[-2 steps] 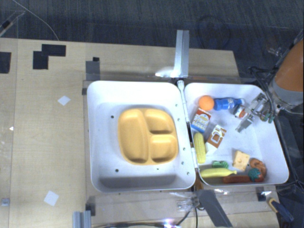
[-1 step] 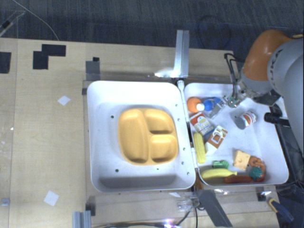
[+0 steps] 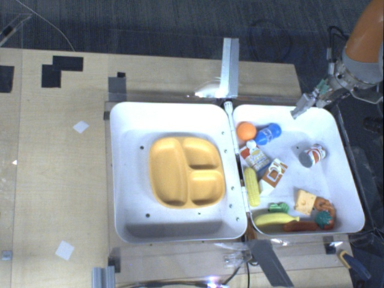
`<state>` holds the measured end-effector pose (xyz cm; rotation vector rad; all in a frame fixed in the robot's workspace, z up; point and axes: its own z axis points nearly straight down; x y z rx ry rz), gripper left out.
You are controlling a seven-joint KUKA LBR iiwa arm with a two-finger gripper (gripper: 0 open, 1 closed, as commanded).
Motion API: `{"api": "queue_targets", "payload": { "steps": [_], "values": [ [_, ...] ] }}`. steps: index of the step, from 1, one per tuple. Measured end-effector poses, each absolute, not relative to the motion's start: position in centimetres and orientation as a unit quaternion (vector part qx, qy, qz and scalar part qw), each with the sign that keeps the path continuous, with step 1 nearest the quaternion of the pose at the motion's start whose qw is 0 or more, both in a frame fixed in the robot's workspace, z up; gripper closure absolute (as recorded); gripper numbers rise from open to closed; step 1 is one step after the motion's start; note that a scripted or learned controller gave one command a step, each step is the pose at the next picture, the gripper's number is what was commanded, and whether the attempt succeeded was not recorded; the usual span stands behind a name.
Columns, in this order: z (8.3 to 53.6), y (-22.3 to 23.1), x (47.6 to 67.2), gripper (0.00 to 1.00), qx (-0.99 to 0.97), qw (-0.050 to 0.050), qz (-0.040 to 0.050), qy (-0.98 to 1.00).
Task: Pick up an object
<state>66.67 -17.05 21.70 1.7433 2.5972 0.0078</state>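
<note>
The toys lay in the right bin (image 3: 336, 125), the one nearest the arm (image 3: 366, 47). No toy had been picked yet, so any of them could be the one to lift. A small round can (image 3: 312, 155) sat by itself in the middle of the bin, with bare white floor around it. It looked like the easiest one to grab, I think. Along the left wall of that bin sat an orange ball (image 3: 245, 130), touching a blue bottle (image 3: 268, 132) with a white cap. Below them were a little box (image 3: 255, 159), a small carton (image 3: 273, 174) and a bumpy yellow corn cob (image 3: 252, 186). Near the bottom edge lay a long smooth banana (image 3: 271, 219), a green thing (image 3: 278, 207), a block of cheese (image 3: 305, 201) and some mixed-up little toys (image 3: 323, 212) pressed close together.

The pincer (image 3: 303, 107) hung over the top edge of the right bin, well apart from every toy. It held nothing, but I could not tell if it was open or closed, because it was small and blurry.

So the job was only at its start. The arm would need to come down to a toy, close on it and lift it.

The left bin (image 3: 129, 137) held a smooth yellow tray (image 3: 185, 171) with rounded corners and three dips. Both bins were shallow, white and shiny, and sat on a pale wooden tabletop (image 3: 54, 161).
</note>
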Motion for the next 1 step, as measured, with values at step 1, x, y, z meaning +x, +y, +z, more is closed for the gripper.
{"api": "queue_targets", "payload": {
  "steps": [1],
  "values": [
    [11.42,-17.29,67.37,0.00,0.659,0.009,0.0047,0.752]
  ]
}}
